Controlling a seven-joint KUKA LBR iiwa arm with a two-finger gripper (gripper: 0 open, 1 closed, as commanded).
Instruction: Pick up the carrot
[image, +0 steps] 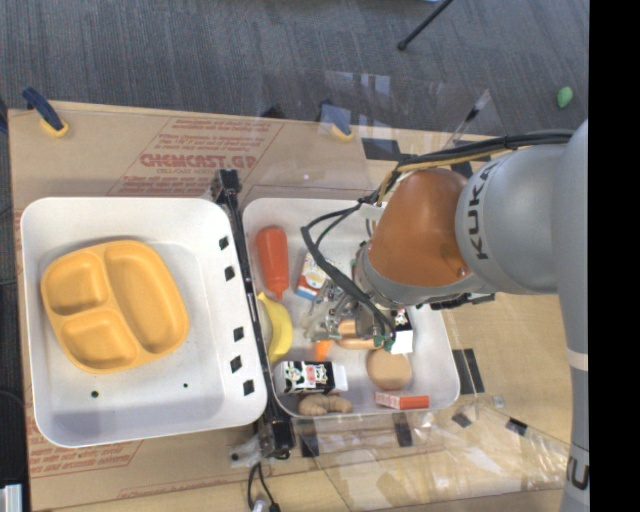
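Grey carpet runs across the top of the frame, and below it we see a cardboard-covered surface (150, 150) printed with red writing, of which "CHEMCAST GP" can be read at upper left. Two white bins sit side by side on it. We find a yellow divided plate (112, 303) in the left bin (60, 415). In the right bin (440, 370) the carrot (272, 260) lies upright in the frame at the upper left corner, near the dividing wall, untouched. Below it are a banana (277, 325), a black-and-white carton (308, 376), a piece of ginger (325, 405), a tan round roll (389, 371) and a small red-and-white box (402, 401). From the right comes the grey arm (520, 220), with "KUKA" partly visible on it. Its claw (345, 325) hangs in mid-bin among wrappers; we cannot tell whether it is apart or together.
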